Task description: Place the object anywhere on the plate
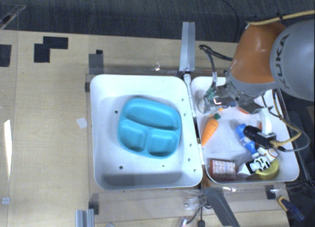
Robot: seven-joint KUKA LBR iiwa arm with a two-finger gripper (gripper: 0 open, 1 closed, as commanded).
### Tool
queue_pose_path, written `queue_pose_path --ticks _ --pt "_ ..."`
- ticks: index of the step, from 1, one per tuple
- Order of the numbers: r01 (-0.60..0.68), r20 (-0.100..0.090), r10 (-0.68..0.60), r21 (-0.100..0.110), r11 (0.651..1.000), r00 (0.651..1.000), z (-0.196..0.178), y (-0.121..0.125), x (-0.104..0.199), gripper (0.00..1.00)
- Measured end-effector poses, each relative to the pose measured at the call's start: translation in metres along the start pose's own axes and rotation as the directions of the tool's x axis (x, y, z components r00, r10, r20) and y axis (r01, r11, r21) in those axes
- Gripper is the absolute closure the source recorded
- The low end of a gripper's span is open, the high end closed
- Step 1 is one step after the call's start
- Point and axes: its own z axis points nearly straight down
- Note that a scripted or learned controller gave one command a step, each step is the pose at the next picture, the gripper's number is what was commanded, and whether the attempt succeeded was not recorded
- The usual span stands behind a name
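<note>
The counter carries 2 white bins side by side. At the near edge of the right bin lies 1 brown packet. In its near right corner sits 1 round yellow thing with 1 small black-and-white thing against it. Farther in, near the middle, lies 1 blue thing. 1 orange carrot lies by that bin's left wall, green end pointing away, just on the near side of the pincer. The pincer hangs over the bin's far left corner, close to the wall beside the left bin. I cannot tell how far open it is or whether it has hold of anything. The left bin holds 1 blue plate with 3 compartments. The plate sits in the middle with bare white floor all round it, across the 2 rims from the carrot.
</note>
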Motion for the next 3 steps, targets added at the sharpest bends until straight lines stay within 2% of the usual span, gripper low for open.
queue_pose_path --ticks 1,2,3 --pt "0.166 0.0 -0.166 -0.001 0.986 0.986 0.012 0.051 0.05 1.0" --pt "0.225 0.001 -0.225 -0.01 0.974 0.974 0.085 0.036 0.168 1.0" --pt "0.516 -0.001 -0.516 -0.004 0.856 0.856 -0.019 0.003 0.235 1.0"
